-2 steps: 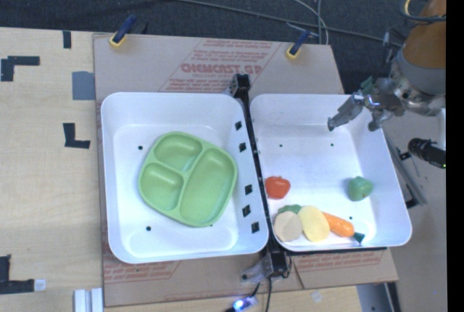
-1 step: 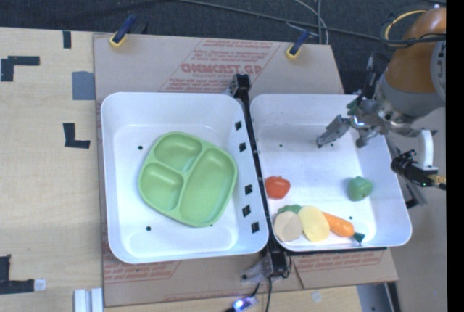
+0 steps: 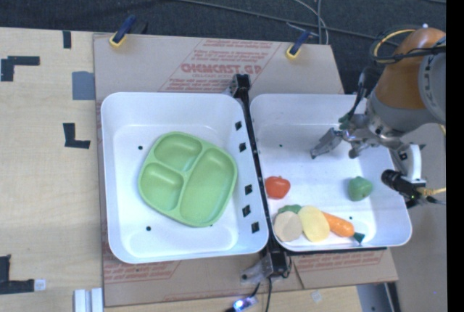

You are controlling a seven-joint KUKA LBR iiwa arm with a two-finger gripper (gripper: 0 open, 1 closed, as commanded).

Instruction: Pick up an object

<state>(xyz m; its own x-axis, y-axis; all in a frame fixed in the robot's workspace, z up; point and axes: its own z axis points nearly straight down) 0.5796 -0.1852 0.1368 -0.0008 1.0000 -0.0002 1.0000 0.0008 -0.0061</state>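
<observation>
my arm (image 3: 412,82) reached in from the right, grey with its orange band above the wrist, and my hand (image 3: 338,142) hung over the upper middle of the right bin (image 3: 304,106). one grey finger (image 3: 323,145) slanted down to the left and a second stubbier one sat just to its right; whether they were spread or closed i could not tell from that angle, and nothing lay between them.

the toy food sat below my hand, apart from it. a red tomato (image 3: 277,187) lay near the bin's left wall. a green pepper (image 3: 359,189) rested toward the right wall, just below my wrist. along the bottom edge were three pieces in a row, touching: a tan round piece (image 3: 288,226) with a bit of green behind it, a pale yellow piece (image 3: 314,223), and an orange carrot (image 3: 339,225) with its green tip pointing right.

the left bin (image 3: 119,115) held a green divided plate (image 3: 188,178), lying flat and turned at an angle. both bins rested side by side on a cardboard sheet (image 3: 210,60) clamped to the table (image 3: 43,180) by two yellow-and-blue clamps (image 3: 122,31) at its far edge
</observation>
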